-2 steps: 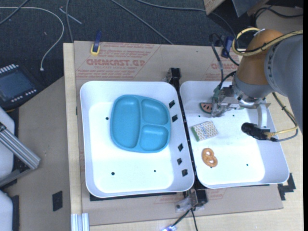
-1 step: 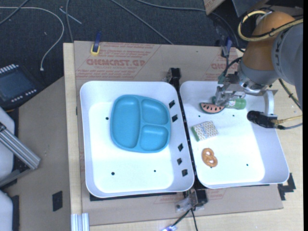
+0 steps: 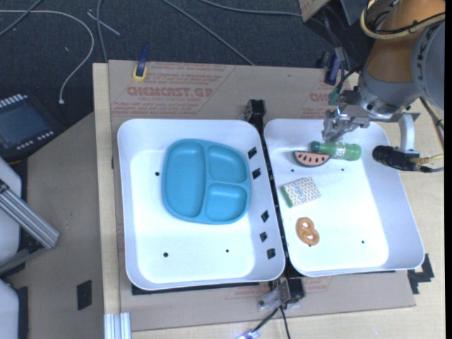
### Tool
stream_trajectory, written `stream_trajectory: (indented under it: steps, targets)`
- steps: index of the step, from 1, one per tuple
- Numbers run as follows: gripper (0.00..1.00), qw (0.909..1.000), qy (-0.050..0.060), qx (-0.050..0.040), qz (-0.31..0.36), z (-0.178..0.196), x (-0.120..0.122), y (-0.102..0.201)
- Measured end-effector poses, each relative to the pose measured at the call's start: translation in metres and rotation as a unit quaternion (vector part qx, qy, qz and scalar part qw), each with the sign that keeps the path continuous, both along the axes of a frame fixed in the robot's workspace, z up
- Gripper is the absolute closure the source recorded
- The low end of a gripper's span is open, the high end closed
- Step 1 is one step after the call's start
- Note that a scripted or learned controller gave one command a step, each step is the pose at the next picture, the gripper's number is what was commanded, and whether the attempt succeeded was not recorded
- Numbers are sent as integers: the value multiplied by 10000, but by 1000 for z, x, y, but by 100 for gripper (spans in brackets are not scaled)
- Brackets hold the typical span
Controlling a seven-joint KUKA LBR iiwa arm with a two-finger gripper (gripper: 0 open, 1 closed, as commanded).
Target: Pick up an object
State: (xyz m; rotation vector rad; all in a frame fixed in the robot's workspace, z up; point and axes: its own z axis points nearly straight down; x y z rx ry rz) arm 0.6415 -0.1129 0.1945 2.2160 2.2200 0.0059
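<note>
In the right bin lie a watermelon slice, a green bottle-like object, a patterned green and white packet and a pretzel. My gripper hangs over the bin's far part, directly above the green object and close to it. Whether it touches the object is not visible. The grey arm with its orange band comes in from the upper right.
The left bin holds a blue divided plate. A black cylinder sticks out over the right bin's far right side. Black clips line the seam between the bins. Cables lie on the floor behind the bench.
</note>
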Motion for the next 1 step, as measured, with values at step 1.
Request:
stream_trajectory:
  steps: [1]
  targets:
    - [100,10000,0,1,-3,37,1,0]
